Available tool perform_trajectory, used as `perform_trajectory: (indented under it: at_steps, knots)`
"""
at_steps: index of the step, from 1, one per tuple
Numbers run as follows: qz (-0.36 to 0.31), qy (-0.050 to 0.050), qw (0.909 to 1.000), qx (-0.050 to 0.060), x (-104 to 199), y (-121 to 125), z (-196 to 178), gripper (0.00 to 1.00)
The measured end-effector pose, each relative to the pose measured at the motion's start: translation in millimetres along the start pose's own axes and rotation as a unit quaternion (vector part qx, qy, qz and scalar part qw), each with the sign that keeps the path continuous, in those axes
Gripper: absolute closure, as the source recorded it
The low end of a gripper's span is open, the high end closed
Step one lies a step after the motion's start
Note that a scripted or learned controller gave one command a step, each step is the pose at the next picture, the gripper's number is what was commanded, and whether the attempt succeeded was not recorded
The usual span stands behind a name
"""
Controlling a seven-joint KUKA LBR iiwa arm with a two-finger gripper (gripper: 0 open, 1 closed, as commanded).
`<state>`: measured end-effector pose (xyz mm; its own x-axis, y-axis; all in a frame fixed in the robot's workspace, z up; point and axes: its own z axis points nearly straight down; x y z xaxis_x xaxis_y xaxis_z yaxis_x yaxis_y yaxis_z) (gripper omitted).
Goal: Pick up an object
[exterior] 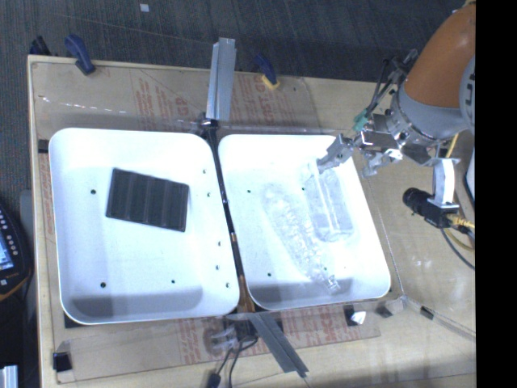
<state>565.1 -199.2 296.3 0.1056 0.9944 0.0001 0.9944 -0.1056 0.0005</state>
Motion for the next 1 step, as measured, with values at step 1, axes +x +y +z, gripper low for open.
perform_trajectory:
  at_steps: [1]
  knots:
    - [0.04,-0.001,0.9992,-0.001,-9.1,-13.4,-19.4,0.0]
